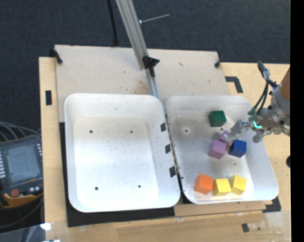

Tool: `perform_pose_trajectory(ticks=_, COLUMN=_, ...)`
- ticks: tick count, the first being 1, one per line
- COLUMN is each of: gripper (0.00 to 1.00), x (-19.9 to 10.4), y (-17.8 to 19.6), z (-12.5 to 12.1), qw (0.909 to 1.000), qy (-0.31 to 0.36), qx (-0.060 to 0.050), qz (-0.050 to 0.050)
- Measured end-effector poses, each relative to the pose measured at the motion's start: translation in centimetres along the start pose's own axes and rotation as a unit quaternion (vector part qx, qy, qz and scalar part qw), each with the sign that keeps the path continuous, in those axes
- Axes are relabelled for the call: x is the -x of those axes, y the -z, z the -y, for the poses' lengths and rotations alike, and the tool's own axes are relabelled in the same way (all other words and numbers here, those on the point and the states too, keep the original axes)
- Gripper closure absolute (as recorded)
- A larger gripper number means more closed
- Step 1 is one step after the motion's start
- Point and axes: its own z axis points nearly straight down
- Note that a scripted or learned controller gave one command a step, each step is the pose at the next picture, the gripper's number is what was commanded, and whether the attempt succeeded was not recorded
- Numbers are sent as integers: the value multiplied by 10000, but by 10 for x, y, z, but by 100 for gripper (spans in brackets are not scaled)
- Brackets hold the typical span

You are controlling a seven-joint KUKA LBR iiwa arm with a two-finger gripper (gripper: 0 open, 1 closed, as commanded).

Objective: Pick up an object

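Left bin (81,150); right bin (192,110) holding, relative to the purple cube (217,148): orange cube (204,183) and two yellow cubes (222,186) below, green cube (217,118) above, blue cube (238,147) just right. Fingers (232,133) hover above it; their spread cannot be told.

No legible text, label, brand, number or sign anywhere.
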Motion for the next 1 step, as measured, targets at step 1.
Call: perform_pose_trajectory(ticks=1, gripper=0, x=0, y=2, z=-1, qw=10000, qy=-9, qx=22, qz=7)
